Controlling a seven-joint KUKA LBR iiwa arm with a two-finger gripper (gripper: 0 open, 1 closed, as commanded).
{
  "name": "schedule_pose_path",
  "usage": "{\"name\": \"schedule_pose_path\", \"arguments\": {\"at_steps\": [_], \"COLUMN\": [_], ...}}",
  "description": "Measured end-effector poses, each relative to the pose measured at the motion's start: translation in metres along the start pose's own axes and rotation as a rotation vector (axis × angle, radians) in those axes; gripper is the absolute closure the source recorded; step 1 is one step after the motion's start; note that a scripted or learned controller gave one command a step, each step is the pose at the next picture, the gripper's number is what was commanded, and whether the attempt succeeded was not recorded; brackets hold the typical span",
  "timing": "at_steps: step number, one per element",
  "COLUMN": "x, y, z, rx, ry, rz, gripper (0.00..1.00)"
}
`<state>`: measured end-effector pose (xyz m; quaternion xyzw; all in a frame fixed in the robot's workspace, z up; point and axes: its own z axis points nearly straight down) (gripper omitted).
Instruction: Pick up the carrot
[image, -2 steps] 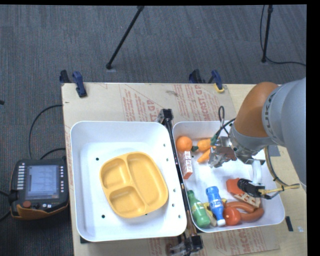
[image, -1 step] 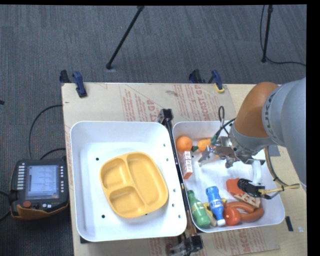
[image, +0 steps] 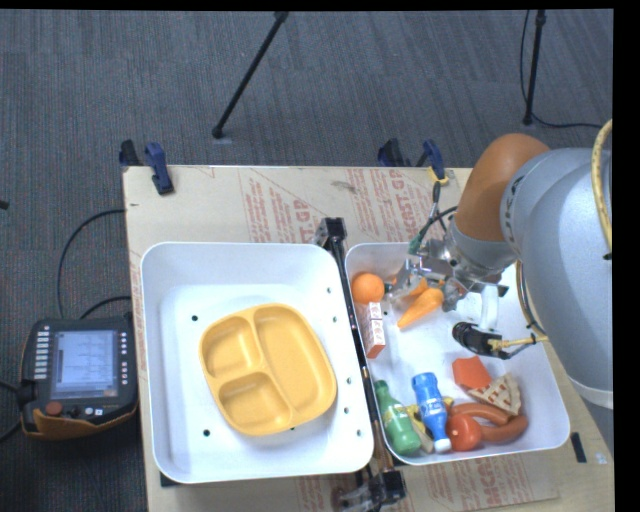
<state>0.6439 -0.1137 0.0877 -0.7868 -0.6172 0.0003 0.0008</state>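
— Are you making out any writing anywhere?

— Red lettering is running across the brown board (image: 300, 195) covering the table, but it is lying upside down and slanted, and I am not managing to read a single word.

— What about the handheld screen (image: 85, 362) on the left?

— It is glowing, yet its contents are showing too small to read.

A flat bench of pale brown board printed with faded red lettering (image: 280, 195) fills the middle of the frame. Two shallow white plastic bins sit directly on it, touching side by side: the larger left bin (image: 165, 300) at centre-left, the right bin (image: 545, 395) at lower right. Blue clamps (image: 158, 165) grip its upper edge.
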Motion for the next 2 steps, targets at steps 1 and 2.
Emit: {"name": "schedule_pose_path", "arguments": {"at_steps": [1, 2], "x": [0.001, 0.039], "y": [0.0, -0.027], "z": [-0.01, -0.1], "rx": [0.003, 0.0], "ry": [-0.001, 0.0], "rz": [-0.006, 0.371], "gripper": [1.0, 1.0]}}
